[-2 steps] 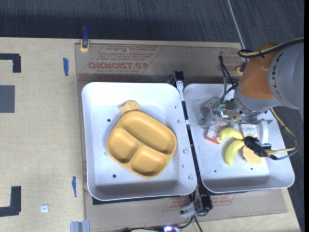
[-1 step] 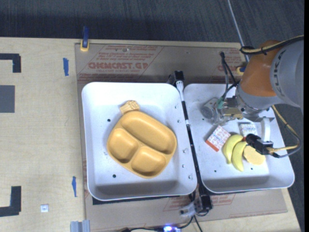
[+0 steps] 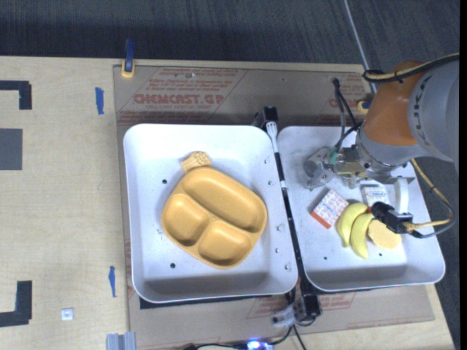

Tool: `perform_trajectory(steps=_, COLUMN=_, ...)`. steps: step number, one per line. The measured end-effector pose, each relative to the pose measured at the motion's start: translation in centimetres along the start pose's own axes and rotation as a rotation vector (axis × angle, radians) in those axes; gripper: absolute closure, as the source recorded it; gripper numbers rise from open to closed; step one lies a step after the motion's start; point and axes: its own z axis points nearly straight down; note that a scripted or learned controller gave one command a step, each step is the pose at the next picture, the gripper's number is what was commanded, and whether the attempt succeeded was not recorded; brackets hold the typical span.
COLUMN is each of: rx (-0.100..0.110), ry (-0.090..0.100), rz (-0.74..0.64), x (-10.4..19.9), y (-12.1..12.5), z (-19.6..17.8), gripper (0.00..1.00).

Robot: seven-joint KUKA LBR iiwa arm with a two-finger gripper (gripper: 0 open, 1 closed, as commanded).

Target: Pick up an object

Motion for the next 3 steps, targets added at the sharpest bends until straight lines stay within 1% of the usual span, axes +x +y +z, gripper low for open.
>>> perform_trajectory(steps=1, rx=0.006, ry=0.001, rz=-0.001, x=-1.7, y=-5.4, z=1.1, gripper=0.0)
perform_trajectory(steps=2, rx=0.005, ry=0.002, rz=-0.001, x=-0.3, y=-12.0, z=1.0, gripper=0.0)
perform_trajectory(steps=3, rx=-0.002, ry=-0.001, rz=0.0, x=-0.3, y=-11.8, z=0.0, gripper=1.0)
